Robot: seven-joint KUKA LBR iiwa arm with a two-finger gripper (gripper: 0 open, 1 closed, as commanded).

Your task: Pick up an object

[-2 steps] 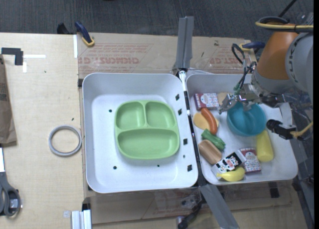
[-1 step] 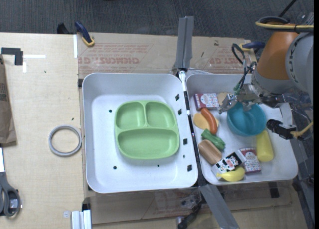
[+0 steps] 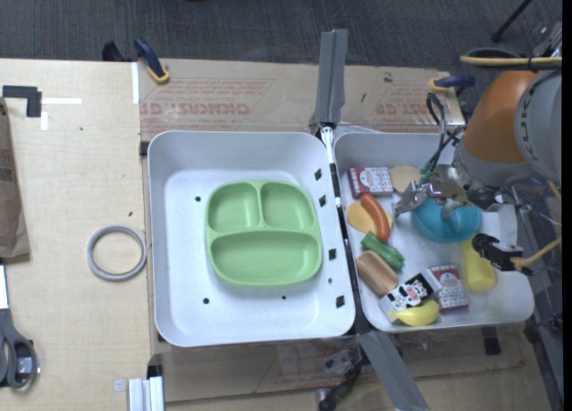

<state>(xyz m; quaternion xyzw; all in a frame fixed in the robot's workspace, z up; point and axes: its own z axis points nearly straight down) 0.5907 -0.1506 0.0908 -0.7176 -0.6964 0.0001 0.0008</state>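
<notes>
Your gripper (image 3: 418, 197) sits low in the right bin (image 3: 514, 311), at the near-left edge of the blue bowl (image 3: 447, 220), with the orange-banded wrist bulking in behind it from the right. Whether the metal tips are spread or closed cannot be told from this slanted overhead view, and nothing is visibly caught between them, so treat the grasp as not yet made. The candidates are all in that right bin: the blue bowl touching or just beside the tips, an orange carrot-like piece (image 3: 375, 214) just to their left, a red-and-white packet (image 3: 372, 180) toward the far wall, a hot dog toy (image 3: 377, 272) and a green piece (image 3: 381, 248) nearer you, a banana (image 3: 416, 314) by the front wall, and a yellow bottle (image 3: 478, 272) to the right. The bowl looks like the target — go for its rim, one finger inside and one outside, rather than pushing against the curved wall, which will probably skate away. Descend straight, close slowly, and lift only a little first to check that it comes with you. Watch the crowding — the carrot piece could be nudged. The green divided plate (image 3: 264, 232) in the left bin (image 3: 170, 248) is well apart and no concern.
</notes>
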